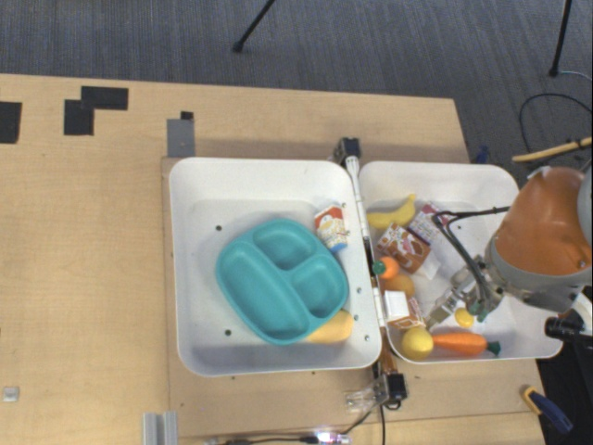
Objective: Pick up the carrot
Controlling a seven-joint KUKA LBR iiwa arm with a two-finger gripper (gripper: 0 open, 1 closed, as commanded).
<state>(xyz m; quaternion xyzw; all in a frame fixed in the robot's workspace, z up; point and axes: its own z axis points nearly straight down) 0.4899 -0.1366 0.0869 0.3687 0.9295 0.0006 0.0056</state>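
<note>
The carrot (pixel 459 344), orange with a dark green stub at its right end, lies flat along the front wall of the right bin (pixel 500 179). My gripper (pixel 445 308) hangs just above and slightly left of the carrot, tilted down to the left. I see nothing held in it. The grey arm with its orange band (pixel 547 225) covers the bin's right side.
A yellow lemon (pixel 417 341) touches the carrot's left end, and a small yellow piece (pixel 463 318) sits just behind the carrot. Snack packets (pixel 405 245), a banana (pixel 394 213) and a small orange fruit (pixel 387 269) crowd the right bin. The left bin (pixel 204 248) holds a teal divided plate (pixel 281 279).
</note>
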